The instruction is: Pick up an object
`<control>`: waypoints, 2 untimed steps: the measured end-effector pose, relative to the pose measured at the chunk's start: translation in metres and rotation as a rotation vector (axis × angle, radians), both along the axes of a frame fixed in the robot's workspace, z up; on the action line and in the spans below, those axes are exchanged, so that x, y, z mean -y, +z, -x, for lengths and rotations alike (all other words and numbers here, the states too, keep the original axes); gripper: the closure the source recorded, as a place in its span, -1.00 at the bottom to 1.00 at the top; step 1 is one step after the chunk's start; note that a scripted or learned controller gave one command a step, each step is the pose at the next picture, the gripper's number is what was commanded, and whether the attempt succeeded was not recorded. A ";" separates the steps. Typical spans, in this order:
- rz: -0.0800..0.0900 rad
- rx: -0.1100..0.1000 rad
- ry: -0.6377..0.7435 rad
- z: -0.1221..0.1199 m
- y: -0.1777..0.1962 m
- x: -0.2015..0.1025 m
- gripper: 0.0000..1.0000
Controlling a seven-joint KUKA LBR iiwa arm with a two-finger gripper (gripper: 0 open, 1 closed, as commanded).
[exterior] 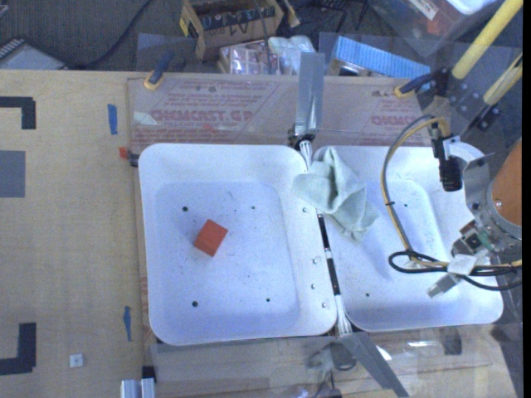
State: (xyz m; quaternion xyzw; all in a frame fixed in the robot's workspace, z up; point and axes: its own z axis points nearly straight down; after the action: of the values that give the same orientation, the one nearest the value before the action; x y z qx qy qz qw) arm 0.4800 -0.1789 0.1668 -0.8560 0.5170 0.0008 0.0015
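- The red block (211, 238), a small cube, lies on the floor of the left bin (166, 313), a little left of the bin's middle and turned so its corners point roughly up and down the view.
- The block stands alone there, touching none of the bin's walls; a few small dark dots mark the white floor around it.
- The left bin is a shallow white tray with rounded corners, and its right rim runs along the seam where the two bins meet.
- A pale green cloth (338, 192) lies crumpled at the top of that seam, mostly in the upper left corner of the right bin (415, 309), with one fold draped over the shared rims.
- The right bin's floor also carries a loop of black and yellow cable (397, 222) that hangs from the arm and curls across the tray's right half.
- The gripper (448, 279) sits over the right side of the right bin, well apart from the red block, and low near the tray's lower right part.
- Whether the gripper is open or closed, I cannot tell; cables and fittings crowd it and nothing can be made out in its grasp.
- The arm (504, 191) enters from the right edge, its orange band just visible above the wrist.
- Both bins rest on a light wooden bench (66, 247) marked with black and blue tape.
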 end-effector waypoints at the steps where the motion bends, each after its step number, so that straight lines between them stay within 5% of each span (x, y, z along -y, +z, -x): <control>1: 0.000 0.001 0.318 0.000 0.103 0.025 -1.00; 2: 0.000 0.001 0.654 -0.005 0.017 -0.014 -1.00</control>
State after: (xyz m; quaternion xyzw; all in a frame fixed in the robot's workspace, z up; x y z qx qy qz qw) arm 0.4852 -0.1648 0.1837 -0.9767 0.2145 0.0010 0.0016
